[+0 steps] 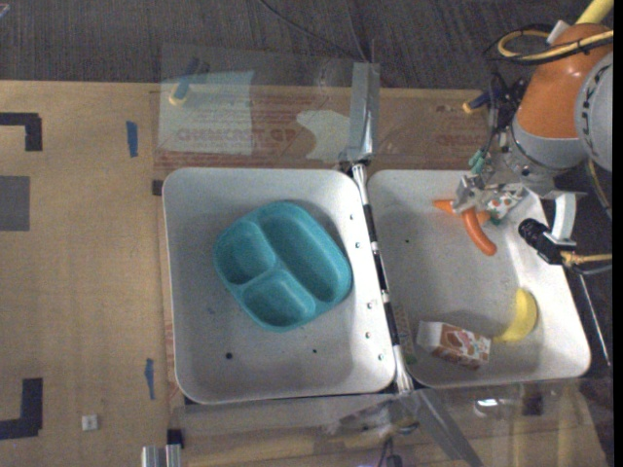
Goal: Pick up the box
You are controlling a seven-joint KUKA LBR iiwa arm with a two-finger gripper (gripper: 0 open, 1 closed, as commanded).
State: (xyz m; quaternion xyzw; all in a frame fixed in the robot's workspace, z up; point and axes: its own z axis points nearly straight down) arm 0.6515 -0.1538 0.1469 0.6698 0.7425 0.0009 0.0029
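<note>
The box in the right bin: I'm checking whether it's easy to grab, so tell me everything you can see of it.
The box is a small carton, white at its left end and orange-red with a printed picture over the rest; the print is too small to read. It looks like cardboard and seems undamaged. It lies flat on the floor of the right bin, near the front edge, long side tilted slightly. A banana lies just to its right, close to or touching it. The hand hovers near the bin's far side, apart from it.
</note>
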